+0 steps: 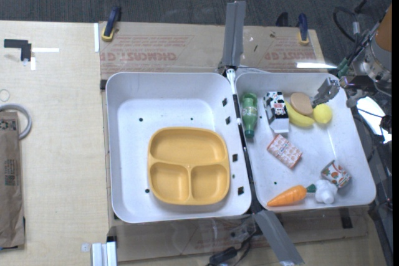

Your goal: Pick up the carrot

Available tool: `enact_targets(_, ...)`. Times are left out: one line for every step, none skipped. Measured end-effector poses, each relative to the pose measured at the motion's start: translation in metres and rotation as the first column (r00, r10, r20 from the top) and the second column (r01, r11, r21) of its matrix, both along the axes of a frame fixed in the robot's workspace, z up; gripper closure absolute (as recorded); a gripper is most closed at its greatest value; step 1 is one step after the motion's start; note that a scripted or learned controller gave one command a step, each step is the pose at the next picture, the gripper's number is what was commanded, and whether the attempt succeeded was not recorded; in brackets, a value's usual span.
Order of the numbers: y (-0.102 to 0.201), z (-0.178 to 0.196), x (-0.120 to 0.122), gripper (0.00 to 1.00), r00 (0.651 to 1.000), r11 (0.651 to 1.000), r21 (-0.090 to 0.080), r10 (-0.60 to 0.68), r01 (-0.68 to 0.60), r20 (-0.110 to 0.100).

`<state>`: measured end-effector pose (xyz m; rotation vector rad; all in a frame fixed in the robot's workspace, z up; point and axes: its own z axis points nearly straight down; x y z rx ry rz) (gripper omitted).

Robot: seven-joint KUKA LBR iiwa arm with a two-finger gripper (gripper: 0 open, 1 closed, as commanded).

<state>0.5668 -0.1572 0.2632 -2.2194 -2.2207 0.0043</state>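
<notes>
The orange carrot (288, 196) with a green stub lies near the front edge of the right bin (355, 134), pointing left. My gripper (326, 90) hangs over the bin's back right corner, close to the lemon (322, 113) and far behind the carrot. Nothing shows between its fingers.
The right bin also holds a green bottle (249, 114), a small milk carton (276, 110), a banana (300, 117) with a bread-like piece, a pink patterned packet (285, 151), a small can (335, 174) and a white lump (325, 192). A yellow divided plate (188, 166) sits in the left bin (124, 115).
</notes>
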Motion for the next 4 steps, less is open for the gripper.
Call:
enact_targets(-0.017, 0.098, -0.026, 0.0, 0.986, 0.986, -0.002, 0.167, -0.167, 0.003)
enact_targets(-0.065, -0.049, -0.057, 0.0, 0.996, 0.996, 0.001, 0.089, -0.089, 0.001)
enact_targets(-0.065, -0.041, -0.056, 1.0, 0.996, 0.996, -0.001, 0.088, -0.088, 0.002)
enact_targets(0.025, -0.03, -0.02, 1.0, 0.991, 0.991, -0.001, -0.133, 0.133, 0.002)
